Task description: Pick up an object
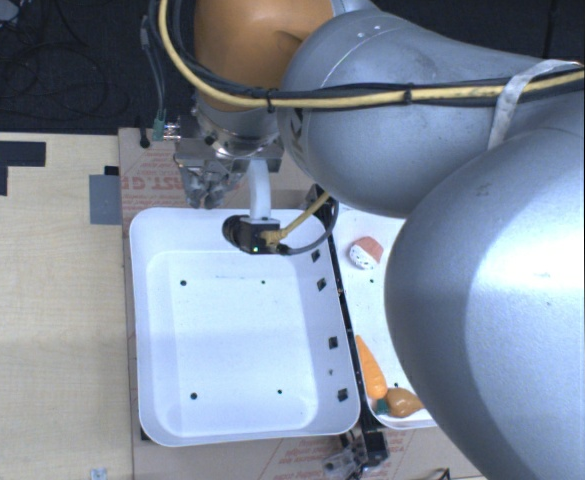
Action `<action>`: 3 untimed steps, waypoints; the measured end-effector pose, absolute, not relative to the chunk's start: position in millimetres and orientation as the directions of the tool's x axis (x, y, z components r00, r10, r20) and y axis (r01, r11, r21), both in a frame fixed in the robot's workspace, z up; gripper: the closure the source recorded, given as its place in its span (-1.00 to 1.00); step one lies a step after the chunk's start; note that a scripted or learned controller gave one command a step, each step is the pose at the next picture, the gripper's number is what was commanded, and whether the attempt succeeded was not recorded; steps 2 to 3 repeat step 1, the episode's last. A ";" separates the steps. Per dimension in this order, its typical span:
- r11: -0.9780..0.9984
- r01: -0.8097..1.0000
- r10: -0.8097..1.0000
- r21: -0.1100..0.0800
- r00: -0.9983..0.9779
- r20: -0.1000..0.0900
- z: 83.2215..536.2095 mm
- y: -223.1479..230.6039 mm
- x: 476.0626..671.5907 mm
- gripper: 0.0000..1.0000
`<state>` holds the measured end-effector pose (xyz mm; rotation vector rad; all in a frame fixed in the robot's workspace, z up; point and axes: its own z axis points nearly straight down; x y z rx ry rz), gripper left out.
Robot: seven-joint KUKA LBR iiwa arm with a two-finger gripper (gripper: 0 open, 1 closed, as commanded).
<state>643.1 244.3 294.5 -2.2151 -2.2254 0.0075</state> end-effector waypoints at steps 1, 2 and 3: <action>-0.003 1.000 1.000 -0.010 0.003 -0.005 231.1 198.8 629.0 1.00; -0.003 1.000 1.000 -0.010 0.003 -0.005 231.1 198.8 629.0 1.00; -0.003 1.000 1.000 -0.010 0.003 -0.005 231.1 198.8 629.0 1.00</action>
